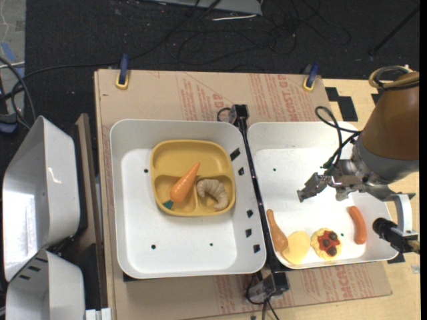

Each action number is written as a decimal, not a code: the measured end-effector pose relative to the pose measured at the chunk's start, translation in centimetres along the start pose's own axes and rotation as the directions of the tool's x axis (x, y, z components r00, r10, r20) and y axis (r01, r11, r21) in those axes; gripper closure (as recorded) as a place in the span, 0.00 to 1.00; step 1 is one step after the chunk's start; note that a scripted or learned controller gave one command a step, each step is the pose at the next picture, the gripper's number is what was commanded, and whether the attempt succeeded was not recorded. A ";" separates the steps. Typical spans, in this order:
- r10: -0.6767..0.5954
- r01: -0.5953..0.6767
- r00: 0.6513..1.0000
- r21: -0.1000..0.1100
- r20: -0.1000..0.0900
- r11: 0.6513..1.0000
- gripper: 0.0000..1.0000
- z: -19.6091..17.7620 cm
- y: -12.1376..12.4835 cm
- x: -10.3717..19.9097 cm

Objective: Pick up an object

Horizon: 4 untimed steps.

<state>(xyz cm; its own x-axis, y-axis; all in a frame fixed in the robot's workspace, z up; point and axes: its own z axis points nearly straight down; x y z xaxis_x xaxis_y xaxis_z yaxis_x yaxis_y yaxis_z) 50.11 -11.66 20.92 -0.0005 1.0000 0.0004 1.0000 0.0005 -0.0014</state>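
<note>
My gripper (311, 191) hangs over the middle of the right bin (293, 145), its dark fingers pointing left, above bare bin floor. Near the right bin's front edge lie an orange drumstick-shaped piece (276, 229), a pale yellow round piece (298, 246), a small pizza-like disc with red topping (326, 243) and a red sausage (358, 224). The left bin (133, 179) holds a yellow divided plate (160, 159) with a carrot (185, 183) and a beige shrimp-like piece (214, 191) in its compartments. Nothing is seen between the fingers.
A black divider strip (248, 179) runs between the two bins. The bins sit on a cardboard sheet (200, 92) held by clamps at the back. Cables trail from the wrist over the right bin's back. White containers (33, 192) stand off the bench at the left.
</note>
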 end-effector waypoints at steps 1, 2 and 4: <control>0.003 -0.003 1.000 0.003 0.000 1.000 0.00 4.6 -0.4 -0.6; 0.002 -0.002 1.000 0.003 0.000 1.000 0.00 8.9 -0.3 -0.7; 0.004 -0.004 1.000 0.000 0.000 1.000 1.00 10.7 -0.3 -0.6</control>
<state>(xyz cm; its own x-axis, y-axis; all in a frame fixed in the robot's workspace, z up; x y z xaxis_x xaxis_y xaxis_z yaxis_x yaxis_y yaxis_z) 49.76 -12.30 10.18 0.0037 1.0000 0.0009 1.0000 -0.0037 -0.0011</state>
